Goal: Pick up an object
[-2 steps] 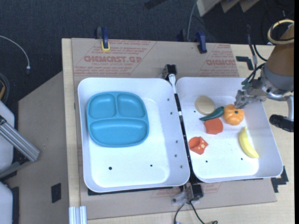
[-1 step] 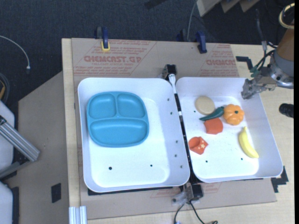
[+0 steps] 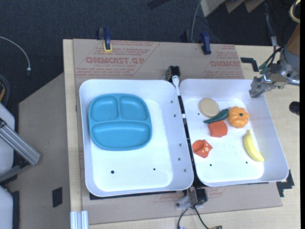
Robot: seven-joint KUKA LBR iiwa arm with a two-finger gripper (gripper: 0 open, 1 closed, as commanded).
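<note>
a: where is the gripper (image 3: 258,87)?
b: over the far right corner of the right bin (image 3: 274,128), near its rim. nothing shows between its tips. whether it is released or clenched, i cannot tell.
a: and the things to pick?
b: all in the right bin. a beige round piece (image 3: 208,107) lies toward the far side. a green chili pepper (image 3: 216,116) lies just beside it, its tip against an orange pumpkin (image 3: 238,117). a red-orange block (image 3: 218,129) sits under the pepper. a red piece (image 3: 202,148) lies nearer, close to the divider between the bins. a yellow banana (image 3: 252,147) lies along the right side.
a: the left bin (image 3: 124,173)?
b: it holds a blue divided plate (image 3: 120,121) with three compartments, in its far half.
a: is the gripper close to any object?
b: the pumpkin is nearest, but apart from it.
</note>
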